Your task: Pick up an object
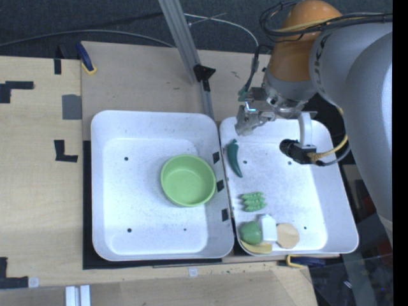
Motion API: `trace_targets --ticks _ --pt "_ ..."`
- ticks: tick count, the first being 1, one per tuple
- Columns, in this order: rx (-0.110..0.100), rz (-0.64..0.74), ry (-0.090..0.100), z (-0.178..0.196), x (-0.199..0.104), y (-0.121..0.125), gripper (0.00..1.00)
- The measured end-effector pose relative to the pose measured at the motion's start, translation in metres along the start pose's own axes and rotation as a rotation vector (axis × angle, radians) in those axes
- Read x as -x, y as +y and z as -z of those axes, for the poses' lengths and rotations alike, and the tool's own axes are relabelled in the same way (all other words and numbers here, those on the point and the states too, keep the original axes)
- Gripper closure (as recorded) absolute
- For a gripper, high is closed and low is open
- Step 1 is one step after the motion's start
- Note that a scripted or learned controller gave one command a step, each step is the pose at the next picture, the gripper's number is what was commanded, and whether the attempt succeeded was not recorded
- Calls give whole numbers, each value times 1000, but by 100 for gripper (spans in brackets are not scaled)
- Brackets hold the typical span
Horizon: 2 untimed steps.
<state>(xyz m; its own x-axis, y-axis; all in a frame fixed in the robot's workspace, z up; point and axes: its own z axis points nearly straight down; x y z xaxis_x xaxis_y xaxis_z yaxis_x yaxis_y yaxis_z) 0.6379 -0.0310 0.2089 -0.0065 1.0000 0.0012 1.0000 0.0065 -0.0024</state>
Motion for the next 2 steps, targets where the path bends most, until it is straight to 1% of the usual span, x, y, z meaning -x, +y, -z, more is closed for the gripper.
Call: trace_targets --ticks 1,2 --pt "-1 0 0 -6 -54 -3 100" --pt "-1 1 1 -6 -109 -18 100"
